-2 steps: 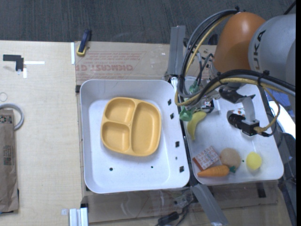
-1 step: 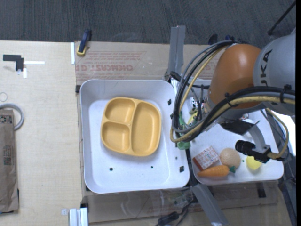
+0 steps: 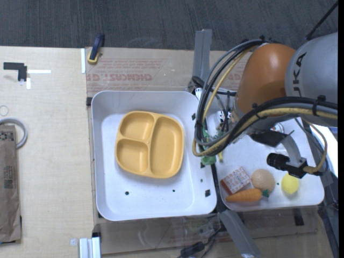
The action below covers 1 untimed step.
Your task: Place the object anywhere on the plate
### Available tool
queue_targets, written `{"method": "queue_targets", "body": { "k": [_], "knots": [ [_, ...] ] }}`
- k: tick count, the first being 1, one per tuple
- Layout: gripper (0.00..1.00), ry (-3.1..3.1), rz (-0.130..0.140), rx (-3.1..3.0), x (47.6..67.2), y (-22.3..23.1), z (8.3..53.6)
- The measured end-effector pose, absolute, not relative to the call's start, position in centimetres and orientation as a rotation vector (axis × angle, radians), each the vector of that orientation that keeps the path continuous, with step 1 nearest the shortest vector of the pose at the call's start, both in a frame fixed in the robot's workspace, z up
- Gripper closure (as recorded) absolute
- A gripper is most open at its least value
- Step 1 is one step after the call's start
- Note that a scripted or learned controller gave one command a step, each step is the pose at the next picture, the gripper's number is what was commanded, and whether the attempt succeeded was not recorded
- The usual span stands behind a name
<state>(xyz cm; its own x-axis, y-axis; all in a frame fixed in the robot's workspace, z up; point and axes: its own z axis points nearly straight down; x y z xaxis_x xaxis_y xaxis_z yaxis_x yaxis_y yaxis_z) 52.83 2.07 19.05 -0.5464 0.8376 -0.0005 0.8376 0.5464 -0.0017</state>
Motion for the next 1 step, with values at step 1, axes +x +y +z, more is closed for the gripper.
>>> {"method": "queue_targets", "body": {
  "k": [1],
  "knots": [
    [1.0,-2.718,0.003,-1.575,55.0,4.38,19.05]
  ]
}}
